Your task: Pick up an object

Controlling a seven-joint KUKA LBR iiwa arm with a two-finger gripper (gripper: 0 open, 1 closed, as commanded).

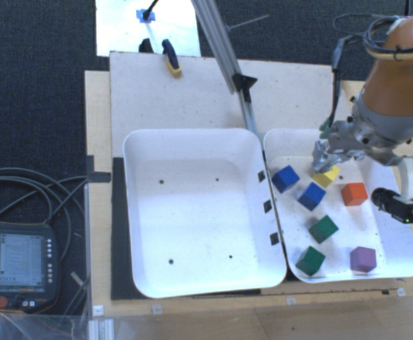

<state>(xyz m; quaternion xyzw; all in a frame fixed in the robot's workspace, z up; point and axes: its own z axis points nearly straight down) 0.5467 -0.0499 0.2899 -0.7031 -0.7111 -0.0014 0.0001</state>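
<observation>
Now the right bin (397, 257) holds seven blocks: two blue, two green, yellow, orange, purple. The end effector (325, 163) sits over the yellow block (326, 177). I cannot tell its grip.

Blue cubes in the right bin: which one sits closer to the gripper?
The lower blue cube, beside the yellow block under the gripper; the other blue cube lies farther left, near the bin divider.
</observation>
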